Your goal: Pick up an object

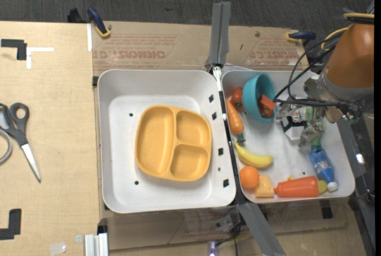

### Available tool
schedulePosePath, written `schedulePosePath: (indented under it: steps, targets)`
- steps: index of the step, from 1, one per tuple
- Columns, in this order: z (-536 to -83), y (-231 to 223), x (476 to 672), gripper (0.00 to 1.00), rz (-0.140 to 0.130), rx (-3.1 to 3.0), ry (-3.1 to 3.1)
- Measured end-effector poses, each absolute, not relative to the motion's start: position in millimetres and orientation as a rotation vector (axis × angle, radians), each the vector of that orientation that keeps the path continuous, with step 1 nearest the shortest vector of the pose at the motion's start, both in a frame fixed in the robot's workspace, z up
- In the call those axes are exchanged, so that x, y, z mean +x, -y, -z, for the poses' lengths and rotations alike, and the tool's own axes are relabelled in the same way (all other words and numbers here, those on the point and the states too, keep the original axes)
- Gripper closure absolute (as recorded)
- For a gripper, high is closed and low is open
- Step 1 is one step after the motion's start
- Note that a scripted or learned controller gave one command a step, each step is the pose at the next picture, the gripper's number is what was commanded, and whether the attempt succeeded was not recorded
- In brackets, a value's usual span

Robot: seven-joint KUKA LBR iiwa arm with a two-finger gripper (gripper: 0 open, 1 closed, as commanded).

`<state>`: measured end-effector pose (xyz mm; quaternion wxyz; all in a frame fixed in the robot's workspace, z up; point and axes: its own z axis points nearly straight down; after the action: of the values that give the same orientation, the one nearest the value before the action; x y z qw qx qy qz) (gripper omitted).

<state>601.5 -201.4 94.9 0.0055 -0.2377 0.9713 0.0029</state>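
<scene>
My pincer (306, 130) hovers, grip unreadable; blue bottle (322, 166) lies just below, long axis running away toward the bin's near edge.

Arm (355, 55) cut off at right edge, tool (305, 124) fingers too cluttered to tell, scissors (21, 136) clipped at left

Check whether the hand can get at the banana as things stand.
Probably yes. The banana lies uncovered on the right bin floor, with bare floor between it and the hand. The carrot and orange crowd its ends.
</scene>
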Motion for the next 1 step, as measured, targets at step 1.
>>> schedulePosePath:
  steps: [1]
  targets:
    - [-92.5, 110.1, 597.1, 0.00, -0.002, -0.755, -3.047]
